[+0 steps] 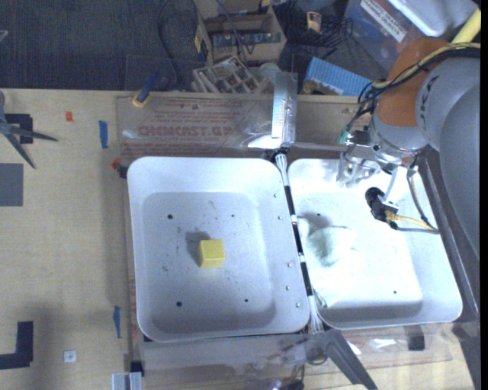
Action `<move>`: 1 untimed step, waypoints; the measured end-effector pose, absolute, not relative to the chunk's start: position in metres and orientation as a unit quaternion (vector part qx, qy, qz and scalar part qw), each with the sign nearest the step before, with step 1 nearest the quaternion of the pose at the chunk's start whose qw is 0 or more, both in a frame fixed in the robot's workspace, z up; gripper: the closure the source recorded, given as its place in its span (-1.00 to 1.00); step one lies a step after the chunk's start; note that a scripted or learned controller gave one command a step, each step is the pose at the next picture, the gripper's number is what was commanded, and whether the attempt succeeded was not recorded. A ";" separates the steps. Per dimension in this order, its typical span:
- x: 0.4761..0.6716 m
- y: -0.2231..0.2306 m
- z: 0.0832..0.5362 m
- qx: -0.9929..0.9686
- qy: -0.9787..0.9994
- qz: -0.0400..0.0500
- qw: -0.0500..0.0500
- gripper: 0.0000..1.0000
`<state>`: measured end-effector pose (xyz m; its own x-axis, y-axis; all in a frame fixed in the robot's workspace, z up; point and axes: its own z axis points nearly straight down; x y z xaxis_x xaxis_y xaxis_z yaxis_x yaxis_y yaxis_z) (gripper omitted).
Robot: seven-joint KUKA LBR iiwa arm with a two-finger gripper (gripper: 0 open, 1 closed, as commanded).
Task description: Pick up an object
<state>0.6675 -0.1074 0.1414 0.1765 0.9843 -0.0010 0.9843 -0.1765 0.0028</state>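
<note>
Yellow block [211,253], pincer [350,172] apart.

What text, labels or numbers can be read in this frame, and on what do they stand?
"CHEMCAST GP": this is my best reading of the red print on the clear sheet behind the left bin; the letters are blurred, so the reading is uncertain.
Blue-and-white box at top right: it carries print, too small to read.
Yellow block: no marking seen.
</note>
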 end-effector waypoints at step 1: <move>0.667 -0.088 0.186 0.824 0.566 0.000 0.001 1.00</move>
